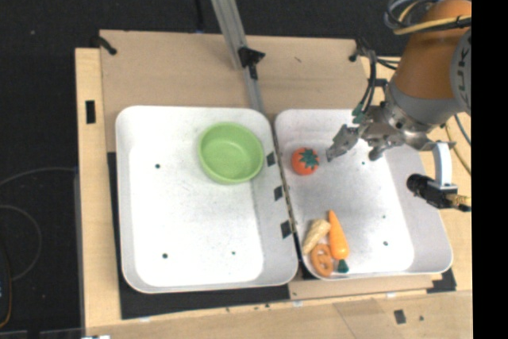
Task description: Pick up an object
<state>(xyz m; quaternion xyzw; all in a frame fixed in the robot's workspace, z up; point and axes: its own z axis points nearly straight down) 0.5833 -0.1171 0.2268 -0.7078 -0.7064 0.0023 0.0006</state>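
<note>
A red tomato [304, 161] with a green top lies in the right bin [413, 250], near its left wall. An orange carrot [337, 235], a pale banana-like piece [315, 234] and a round orange slice [321, 259] lie together at the bin's front left. A green bowl [231, 153] sits in the left bin [159, 250] toward its back right. My gripper [358, 144] hangs open over the right bin, just right of the tomato, with nothing between its fingers.
A slanted metal post [225, 0] rises from behind the bins, ending at a clamp [251, 58] by their shared edge. A black fitting [429, 188] with a white part sticks out at the right bin's right side. Cables [409, 10] loop above the arm.
</note>
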